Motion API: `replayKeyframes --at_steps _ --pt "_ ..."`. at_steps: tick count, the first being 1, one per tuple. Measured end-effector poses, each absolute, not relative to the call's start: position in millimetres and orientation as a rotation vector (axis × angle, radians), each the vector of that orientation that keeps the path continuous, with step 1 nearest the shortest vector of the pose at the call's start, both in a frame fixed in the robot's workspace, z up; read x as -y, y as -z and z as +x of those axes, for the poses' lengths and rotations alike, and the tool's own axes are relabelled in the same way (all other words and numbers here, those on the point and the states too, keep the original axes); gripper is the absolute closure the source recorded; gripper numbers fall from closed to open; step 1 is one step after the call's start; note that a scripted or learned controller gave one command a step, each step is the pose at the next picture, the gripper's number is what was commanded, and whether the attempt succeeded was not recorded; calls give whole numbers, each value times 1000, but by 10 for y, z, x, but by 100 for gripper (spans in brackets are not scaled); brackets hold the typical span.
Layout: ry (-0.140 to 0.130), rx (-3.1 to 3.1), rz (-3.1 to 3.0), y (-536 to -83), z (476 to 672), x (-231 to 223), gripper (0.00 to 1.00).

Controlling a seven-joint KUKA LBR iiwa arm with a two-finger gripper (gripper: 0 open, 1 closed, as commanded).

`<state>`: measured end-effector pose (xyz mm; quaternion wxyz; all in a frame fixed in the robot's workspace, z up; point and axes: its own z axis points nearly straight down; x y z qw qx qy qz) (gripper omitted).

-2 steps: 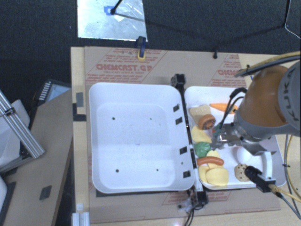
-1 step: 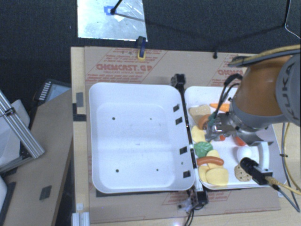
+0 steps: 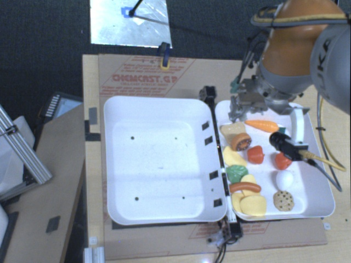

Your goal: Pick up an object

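The right white bin (image 3: 321,193) holds several toy foods. An orange carrot (image 3: 262,126) lies at its back, with a brown bread roll (image 3: 239,139) just in front of it to the left. Further forward are a red tomato (image 3: 255,154), a second red piece (image 3: 282,160), a white egg (image 3: 284,178), a cookie (image 3: 283,200), a green vegetable (image 3: 237,172), a sausage (image 3: 245,187) and yellow pieces (image 3: 253,204). My gripper (image 3: 239,109) hangs over the bin's back left corner, just behind the roll and the carrot. I see nothing held in it.
The left white bin (image 3: 159,158) adjoins the right one along a black-clipped divider (image 3: 215,147). A white cylinder (image 3: 296,126) stands at the right bin's back right. Both bins rest on cardboard (image 3: 142,78). A blue and yellow clamp (image 3: 164,55) sits behind them.
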<state>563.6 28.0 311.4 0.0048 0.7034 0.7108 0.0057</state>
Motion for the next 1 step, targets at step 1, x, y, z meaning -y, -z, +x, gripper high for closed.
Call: replayKeyframes --at_steps 1 --pt "-27 -2230 2200 -4407 5881 -1214 100"
